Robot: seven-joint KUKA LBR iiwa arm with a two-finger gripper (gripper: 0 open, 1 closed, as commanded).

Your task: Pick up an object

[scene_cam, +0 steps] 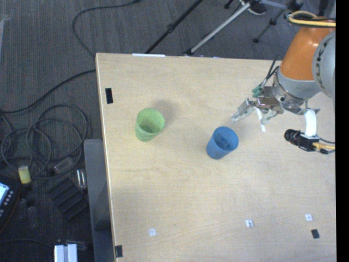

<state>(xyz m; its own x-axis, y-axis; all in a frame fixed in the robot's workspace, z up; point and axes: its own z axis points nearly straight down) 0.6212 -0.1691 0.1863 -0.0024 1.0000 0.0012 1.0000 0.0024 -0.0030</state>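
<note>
A green cup stands upright on the pale wooden bench top, left of centre. A blue cup stands near the middle, to the right of the green one. My gripper hangs at the right, just above and to the right of the blue cup, apart from it. Its two thin fingers are spread, with nothing between them. The orange band and grey wrist rise behind it at the right edge.
The bench's left edge runs along a dark carpeted floor with coiled cables. Small black and white markers are stuck on the bench surface. A black cable end hangs off the wrist at right.
</note>
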